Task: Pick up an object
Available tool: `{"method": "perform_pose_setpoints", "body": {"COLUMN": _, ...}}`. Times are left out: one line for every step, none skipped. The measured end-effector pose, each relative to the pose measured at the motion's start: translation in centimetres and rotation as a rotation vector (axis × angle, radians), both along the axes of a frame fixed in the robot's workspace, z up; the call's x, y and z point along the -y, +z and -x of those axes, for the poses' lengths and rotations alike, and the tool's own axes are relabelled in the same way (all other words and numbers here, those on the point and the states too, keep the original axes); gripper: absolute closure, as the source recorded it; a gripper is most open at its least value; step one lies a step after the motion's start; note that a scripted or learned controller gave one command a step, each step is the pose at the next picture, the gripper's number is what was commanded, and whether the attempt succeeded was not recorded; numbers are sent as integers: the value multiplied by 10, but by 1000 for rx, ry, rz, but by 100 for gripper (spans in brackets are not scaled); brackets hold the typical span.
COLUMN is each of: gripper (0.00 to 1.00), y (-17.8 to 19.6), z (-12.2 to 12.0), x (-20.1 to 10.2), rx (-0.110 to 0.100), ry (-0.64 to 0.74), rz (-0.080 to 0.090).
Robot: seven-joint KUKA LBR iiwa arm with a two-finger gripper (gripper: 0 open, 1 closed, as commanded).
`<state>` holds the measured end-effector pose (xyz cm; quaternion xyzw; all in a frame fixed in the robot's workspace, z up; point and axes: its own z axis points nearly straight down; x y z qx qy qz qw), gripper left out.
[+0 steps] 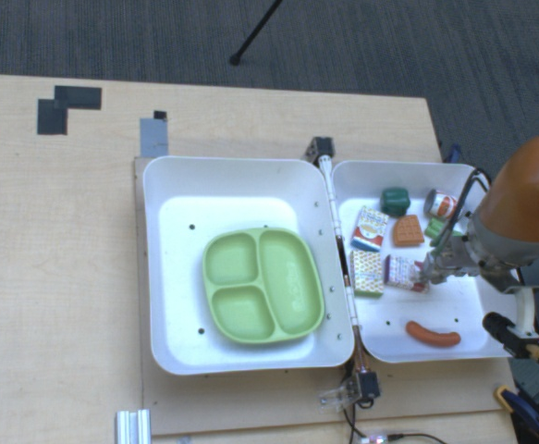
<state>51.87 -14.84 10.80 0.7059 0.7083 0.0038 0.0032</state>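
The grey arm's two-finger gripper (pixel 423 277) hangs low in the right shallow white bin (pixel 468 345), its tip at the right end of a small pale printed packet (pixel 400 271) near the bin's middle. How far its jaws stand apart cannot be told.

A red sausage (pixel 433 335) lies near the front edge. A dark green block (pixel 395 201) sits toward the back edge. The left white bin (pixel 172 248) holds a light green three-compartment plastic plate (pixel 263 286).
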Motion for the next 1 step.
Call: {"method": "perform_pose_setpoints", "body": {"gripper": 0, "y": -1, "z": 1, "x": 0, "rx": -2, "ry": 1, "rz": -1}}
